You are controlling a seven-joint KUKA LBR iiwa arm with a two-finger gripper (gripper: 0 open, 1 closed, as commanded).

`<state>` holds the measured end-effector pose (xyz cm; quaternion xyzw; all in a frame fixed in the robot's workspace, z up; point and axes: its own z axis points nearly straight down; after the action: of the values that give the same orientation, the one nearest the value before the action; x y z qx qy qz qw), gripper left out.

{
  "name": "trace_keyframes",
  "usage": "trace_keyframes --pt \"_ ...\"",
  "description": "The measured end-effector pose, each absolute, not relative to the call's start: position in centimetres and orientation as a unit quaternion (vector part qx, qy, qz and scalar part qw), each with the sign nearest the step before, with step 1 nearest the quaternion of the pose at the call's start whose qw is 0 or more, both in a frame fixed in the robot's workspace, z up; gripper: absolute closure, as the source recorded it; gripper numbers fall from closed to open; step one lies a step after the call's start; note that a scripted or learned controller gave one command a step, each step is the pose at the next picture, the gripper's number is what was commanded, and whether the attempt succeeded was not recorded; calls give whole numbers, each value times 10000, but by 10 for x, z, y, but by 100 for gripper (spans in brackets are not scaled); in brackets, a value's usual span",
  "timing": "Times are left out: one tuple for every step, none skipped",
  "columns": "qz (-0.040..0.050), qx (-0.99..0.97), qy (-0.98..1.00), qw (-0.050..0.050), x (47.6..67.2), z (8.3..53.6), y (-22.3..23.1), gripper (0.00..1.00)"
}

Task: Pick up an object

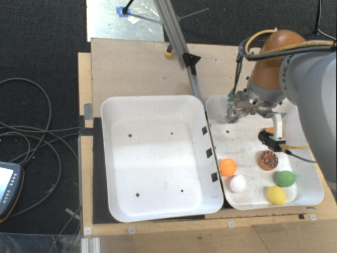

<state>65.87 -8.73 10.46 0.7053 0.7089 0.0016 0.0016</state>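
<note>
If judged from the layout alone, at the approach step, with nothing lifted yet. Nearest, in the right bin (243,141): a yellow lemon-like piece (276,194) by the near rim, with a green rounded piece (285,178) just beyond it. Left of those, a white ball (238,183), close against an orange ball (228,167) slightly farther. Farther and to the right, a brown sprinkled doughnut (268,159). Alongside on the left, the left bin (158,152). Farther again, the gripper (231,113), low over the far left part of the right bin, well apart from every piece; open or closed, cannot tell. Next, probably: travel toward the near side, centre over one piece, likely the orange ball as closest, then descend squarely and close, mindful of round shapes rolling away.
</note>
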Motion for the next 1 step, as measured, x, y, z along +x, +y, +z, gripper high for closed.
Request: trace_keyframes --pt "24 7061 7081 29 654 167 -86 100"
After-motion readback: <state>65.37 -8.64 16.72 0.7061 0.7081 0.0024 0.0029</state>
